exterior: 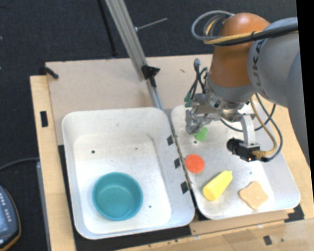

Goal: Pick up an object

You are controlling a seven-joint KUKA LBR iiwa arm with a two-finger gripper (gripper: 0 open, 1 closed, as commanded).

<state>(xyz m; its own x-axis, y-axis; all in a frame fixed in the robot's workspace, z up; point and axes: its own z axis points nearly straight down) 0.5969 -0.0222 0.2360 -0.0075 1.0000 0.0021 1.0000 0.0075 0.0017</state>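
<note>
We are hovering our end effector [194, 127] at the upper left of the right bin [284, 177], directly over a small green object [201, 136] that is peeking out just below it. Whether the end effector is released or clenched we cannot tell, since the wrist is hiding it. The green object is looking small and light, probably a soft or plastic toy piece; we are judging that a grip across its narrow width would suit, though it may slide on the smooth bin floor. Just below it an orange round piece [195, 163] is lying, with a yellow block [217, 185] and a tan sponge-like piece [254, 195] lower still. Left of the green object, the left bin [75, 129] is holding a teal bowl [117, 195]. Both bins are sitting on a pale wooden worktop [96, 84] over dark carpet.
</note>
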